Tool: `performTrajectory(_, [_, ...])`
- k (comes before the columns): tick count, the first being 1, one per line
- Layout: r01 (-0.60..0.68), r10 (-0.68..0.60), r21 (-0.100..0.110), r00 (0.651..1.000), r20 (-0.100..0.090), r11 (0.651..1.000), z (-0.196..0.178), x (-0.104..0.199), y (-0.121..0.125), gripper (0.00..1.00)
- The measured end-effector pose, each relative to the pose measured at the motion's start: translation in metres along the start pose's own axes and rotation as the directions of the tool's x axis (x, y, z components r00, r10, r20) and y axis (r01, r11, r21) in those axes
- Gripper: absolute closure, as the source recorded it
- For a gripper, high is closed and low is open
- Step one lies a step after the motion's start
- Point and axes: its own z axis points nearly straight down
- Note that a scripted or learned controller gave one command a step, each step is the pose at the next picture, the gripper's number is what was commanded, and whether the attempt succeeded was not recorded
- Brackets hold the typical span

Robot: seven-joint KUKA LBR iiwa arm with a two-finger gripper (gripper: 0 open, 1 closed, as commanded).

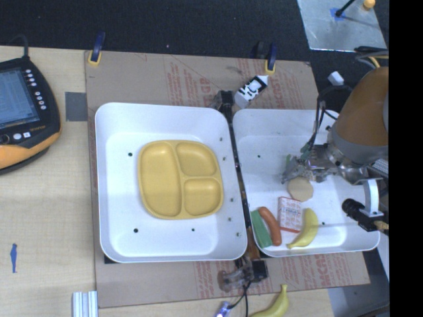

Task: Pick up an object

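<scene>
The right bin [264, 137] holds a pale round cookie-like piece [301, 190], a small red and white packet [289, 215], a yellow banana [305, 228], an orange-red sausage [269, 224] and a green piece [259, 230] near its front edge. My gripper [299, 170] is low in this bin, just above and touching the edge of the pale round piece. The arm's wrist hides the finger bases. Nothing shows between the fingers.
The left bin [119, 230] carries a yellow divided plate [180, 178]. A second banana [277, 302] lies on the cardboard below the bins. A teach pendant [23, 111] sits at the far left. Clamps [96, 48] hold the cardboard's back edge.
</scene>
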Motion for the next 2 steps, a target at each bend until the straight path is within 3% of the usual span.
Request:
performTrajectory(1, [0.001,-0.001,-0.008,1.000,0.003,1.000,0.040,-0.004,0.033,0.00])
performTrajectory(2, [0.001,-0.001,-0.003,1.000,0.000,1.000,0.044,-0.020,-0.013,0.00])
